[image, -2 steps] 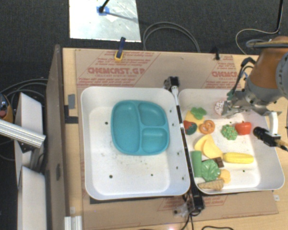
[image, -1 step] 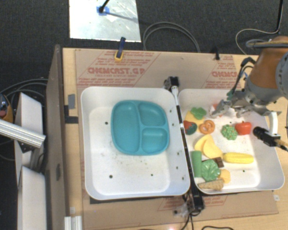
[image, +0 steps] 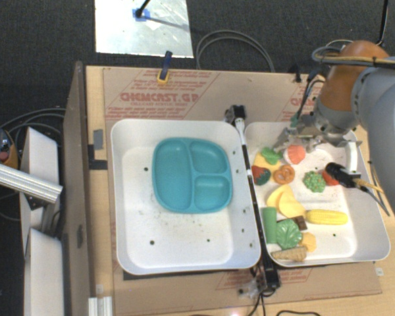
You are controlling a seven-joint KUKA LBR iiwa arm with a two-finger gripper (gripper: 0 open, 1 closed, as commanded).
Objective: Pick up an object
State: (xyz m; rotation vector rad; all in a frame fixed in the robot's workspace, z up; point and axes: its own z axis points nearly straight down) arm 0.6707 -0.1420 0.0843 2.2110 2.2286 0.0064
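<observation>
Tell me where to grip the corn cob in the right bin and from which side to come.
Grip the corn cob across its middle, coming straight down from above. It lies flat and roughly left to right on the right bin floor, so jaws set across its narrow width should fit best. Bare floor shows in front of it; the yellow piece at its left end crowds that end, so I would avoid it.
</observation>
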